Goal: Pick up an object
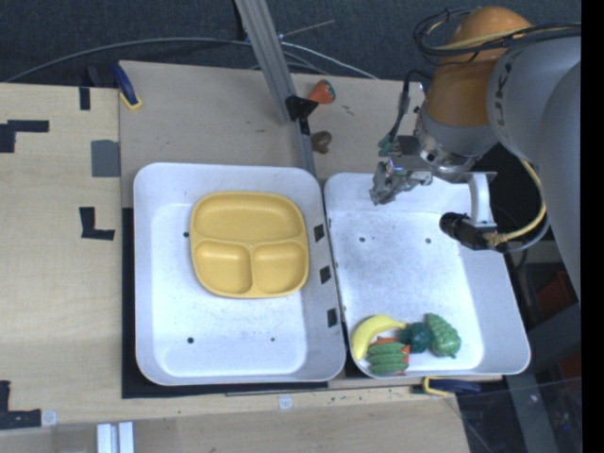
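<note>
The gripper [389, 185] hangs over the right bin's [491, 281] far edge; I cannot tell its jaws' state. The toy food, a banana [371, 330] included, is heaped in the near corner (well apart, probably untouched).

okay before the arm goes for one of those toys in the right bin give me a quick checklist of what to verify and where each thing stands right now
1. Targets present: ok. A banana, a green toy and a smaller green and red piece lie in the right bin's near corner.
2. Hand over a target: not ok. It sits at the bin's far edge, well away from the toys.
3. Hand free of any object: cannot tell at this size.
4. Toys separated for a clean grasp: not ok. They are clustered, touching each other.
5. Room beside the toys: not ok. They crowd the bin's near wall.
6. Yellow tray out of the way: ok. It lies in the left bin.
</note>
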Action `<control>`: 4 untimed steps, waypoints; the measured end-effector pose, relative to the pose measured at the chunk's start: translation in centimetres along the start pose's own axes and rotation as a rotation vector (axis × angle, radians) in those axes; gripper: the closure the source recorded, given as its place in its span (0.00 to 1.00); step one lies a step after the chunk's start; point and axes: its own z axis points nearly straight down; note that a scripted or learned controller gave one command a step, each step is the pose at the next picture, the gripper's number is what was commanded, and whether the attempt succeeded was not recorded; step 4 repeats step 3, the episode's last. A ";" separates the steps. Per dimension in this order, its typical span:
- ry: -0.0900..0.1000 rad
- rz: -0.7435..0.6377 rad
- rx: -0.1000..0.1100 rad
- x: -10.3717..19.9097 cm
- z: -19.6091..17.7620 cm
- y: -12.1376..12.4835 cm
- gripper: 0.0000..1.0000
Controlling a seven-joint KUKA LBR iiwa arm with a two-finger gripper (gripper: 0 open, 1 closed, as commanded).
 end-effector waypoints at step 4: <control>0.000 -0.002 0.002 15.6 -1.1 -7.0 1.00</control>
